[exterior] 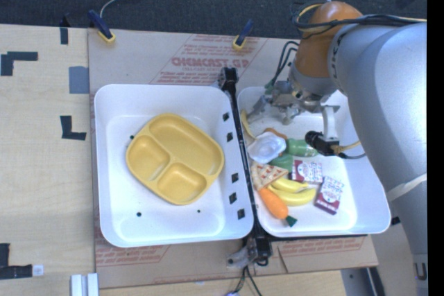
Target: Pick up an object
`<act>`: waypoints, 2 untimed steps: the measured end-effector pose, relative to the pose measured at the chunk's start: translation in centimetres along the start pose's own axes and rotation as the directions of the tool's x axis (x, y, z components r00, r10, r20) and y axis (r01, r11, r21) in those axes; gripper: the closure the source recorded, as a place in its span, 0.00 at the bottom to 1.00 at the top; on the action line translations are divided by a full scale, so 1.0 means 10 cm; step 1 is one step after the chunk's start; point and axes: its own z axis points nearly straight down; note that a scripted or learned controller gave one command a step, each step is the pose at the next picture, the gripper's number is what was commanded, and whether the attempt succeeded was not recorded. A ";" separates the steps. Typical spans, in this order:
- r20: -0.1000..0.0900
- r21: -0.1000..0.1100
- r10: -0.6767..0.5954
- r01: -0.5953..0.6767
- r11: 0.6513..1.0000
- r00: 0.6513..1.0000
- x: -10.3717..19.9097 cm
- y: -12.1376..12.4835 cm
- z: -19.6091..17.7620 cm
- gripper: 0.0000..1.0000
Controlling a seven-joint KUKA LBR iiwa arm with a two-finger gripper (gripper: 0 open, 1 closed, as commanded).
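Two white bins sit side by side on a sheet of cardboard. The left bin (111,218) has a yellow plate (175,157) in it, with three parts, lying a bit tilted near the middle.

The right bin (371,215) has a small heap of toy food. There is a carrot (274,204) near the front, by the wall between the bins. Just behind it lies a banana (295,192). A waffle (262,173) sits beside the banana, and a clear cup (266,148) lies on its side behind that. A green thing (298,147) pokes out next to the cup. Two little red boxes (307,170) (329,195) lie on the right side of the heap.

The big grey arm (385,86) comes in from the right, over the right bin. The gripper (283,102) hangs at the back of that bin — just behind the cup and not touching any toy that can be seen. Nothing is between its fingers, and how wide they are is too hard to tell.
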 end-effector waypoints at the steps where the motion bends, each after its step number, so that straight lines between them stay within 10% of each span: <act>1: 0.000 0.000 0.001 -0.001 1.000 1.000 0.00 0.00 0.00 0.00; 2: 0.000 0.000 0.002 -0.002 1.000 1.000 0.00 0.00 0.00 0.00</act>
